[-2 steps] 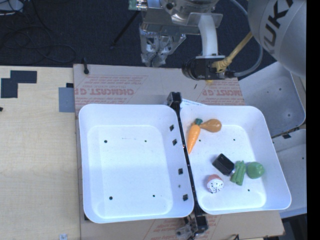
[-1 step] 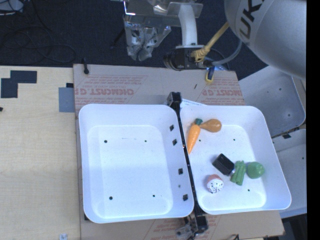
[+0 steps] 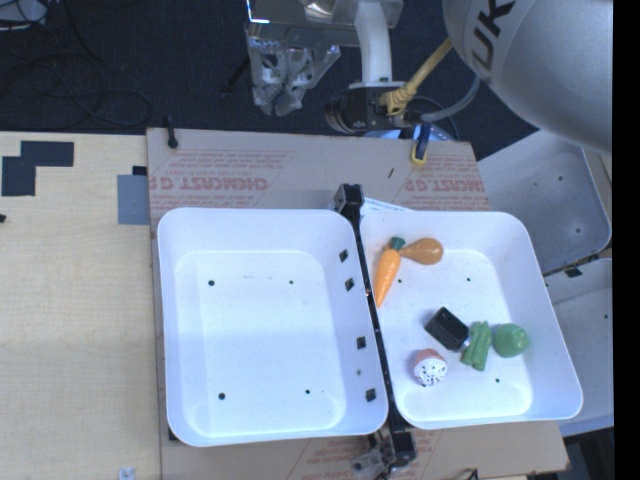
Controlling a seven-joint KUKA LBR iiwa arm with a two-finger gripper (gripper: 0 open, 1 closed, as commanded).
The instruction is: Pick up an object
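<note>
Looming at the far right: the grey arm (image 3: pixel 530 38), raised well above the bench (image 3: pixel 70 298), nothing grasped as far as can be seen. Jaws' state: cannot tell from this slant.

Below, two white bins side by side. Left bin (image 3: pixel 180 268) bare of candidates; right bin (image 3: pixel 520 258) holding every candidate.

Largest first: orange carrot (image 3: pixel 387 273), lying along the left wall of the right bin, just beside the divider. Awkward there, with little room for a jaw on the wall side. Touching its green top, an orange-brown oval piece (image 3: pixel 424 251) toward the far side. Better exposed, but rounded, likely to slip.

Nearer and to the right: green vegetable (image 3: pixel 492 343), touching a small black block (image 3: pixel 447 327). Risky as a pair; likely to nudge both.

Smallest: a white speckled ball with a red top (image 3: pixel 430 369), near the middle, standing apart. Probably the cleanest choice: descend straight down, centre over it, close across its widest part, lift slowly.
</note>
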